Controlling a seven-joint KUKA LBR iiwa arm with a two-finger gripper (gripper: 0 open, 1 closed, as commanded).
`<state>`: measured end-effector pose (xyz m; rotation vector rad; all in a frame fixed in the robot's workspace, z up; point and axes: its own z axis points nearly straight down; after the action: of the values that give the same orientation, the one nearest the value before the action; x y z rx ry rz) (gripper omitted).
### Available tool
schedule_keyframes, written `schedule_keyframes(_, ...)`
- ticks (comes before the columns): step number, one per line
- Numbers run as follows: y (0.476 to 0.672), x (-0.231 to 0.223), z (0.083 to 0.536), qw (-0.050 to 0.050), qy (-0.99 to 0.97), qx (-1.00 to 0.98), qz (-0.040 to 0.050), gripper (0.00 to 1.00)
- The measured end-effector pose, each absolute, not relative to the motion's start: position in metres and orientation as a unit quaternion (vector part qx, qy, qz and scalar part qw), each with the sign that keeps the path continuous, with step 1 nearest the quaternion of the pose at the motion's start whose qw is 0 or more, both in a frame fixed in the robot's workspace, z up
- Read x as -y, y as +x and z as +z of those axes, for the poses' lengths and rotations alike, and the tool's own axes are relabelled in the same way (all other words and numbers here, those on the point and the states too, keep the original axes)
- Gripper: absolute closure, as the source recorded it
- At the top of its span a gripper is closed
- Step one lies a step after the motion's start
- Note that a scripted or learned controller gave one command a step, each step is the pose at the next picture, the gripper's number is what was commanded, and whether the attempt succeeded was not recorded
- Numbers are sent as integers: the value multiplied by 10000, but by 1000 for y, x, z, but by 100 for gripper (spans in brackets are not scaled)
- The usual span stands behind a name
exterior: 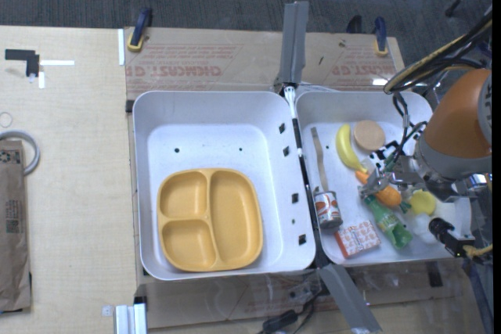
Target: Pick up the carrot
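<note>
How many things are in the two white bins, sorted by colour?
Yellow: 3 (divided plate, banana, lemon-like fruit)
Orange: 2 (carrot, small orange piece)
Green: 1 (bottle)
Red and white: 2 (can, snack packet)
Tan: 1 (round disc)
Total: 9

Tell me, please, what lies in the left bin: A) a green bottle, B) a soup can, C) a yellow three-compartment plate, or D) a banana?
C: the yellow three-compartment plate lies flat in the left bin, while the banana, the can and the green bottle all sit in the right bin.
</note>
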<state>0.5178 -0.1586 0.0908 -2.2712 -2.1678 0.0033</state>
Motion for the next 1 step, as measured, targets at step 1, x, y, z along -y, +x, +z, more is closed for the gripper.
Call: schedule_keyframes(1, 518, 159, 100, 9, -7243, 6895, 15, 100)
